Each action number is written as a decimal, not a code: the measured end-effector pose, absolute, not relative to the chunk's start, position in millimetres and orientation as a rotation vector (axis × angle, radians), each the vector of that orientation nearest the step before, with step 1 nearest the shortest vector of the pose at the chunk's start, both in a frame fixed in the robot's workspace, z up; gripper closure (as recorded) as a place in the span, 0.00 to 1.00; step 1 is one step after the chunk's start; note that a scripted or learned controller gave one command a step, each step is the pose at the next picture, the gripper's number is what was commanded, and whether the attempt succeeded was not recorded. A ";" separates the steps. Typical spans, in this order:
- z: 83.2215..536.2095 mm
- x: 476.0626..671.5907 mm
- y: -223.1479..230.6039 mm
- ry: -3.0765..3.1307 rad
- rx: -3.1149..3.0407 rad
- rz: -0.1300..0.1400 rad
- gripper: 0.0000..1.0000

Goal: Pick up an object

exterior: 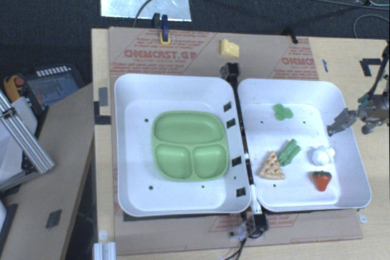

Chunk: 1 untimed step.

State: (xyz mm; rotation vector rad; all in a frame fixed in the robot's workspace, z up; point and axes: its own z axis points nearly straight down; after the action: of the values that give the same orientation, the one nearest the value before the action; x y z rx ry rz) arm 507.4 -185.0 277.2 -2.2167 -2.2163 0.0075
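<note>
Five small toys crowd the right bin (341, 97), so the pincer (341, 122) at right, its state unclear, risks nudging neighbours and closing on nothing.

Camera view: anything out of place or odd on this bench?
One thing: a yellow cheese-like piece lies on the cardboard behind the bins, outside both. The other toy foods sit in the right bin; the green plate sits flat in the left bin.

Running off the right edge: the arm (379, 108), cut so nothing past the wrist is showing. Blurring at the gripper (339, 125), too small for telling more. Getting cropped at the left edge: a pendant (52, 88) and rail (24, 137).
</note>
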 end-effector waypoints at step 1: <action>282.5 509.4 -184.3 -2.227 -2.219 -0.001 0.00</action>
State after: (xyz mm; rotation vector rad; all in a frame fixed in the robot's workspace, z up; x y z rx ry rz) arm 509.4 -184.3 282.5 -2.2190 -2.2265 -0.0015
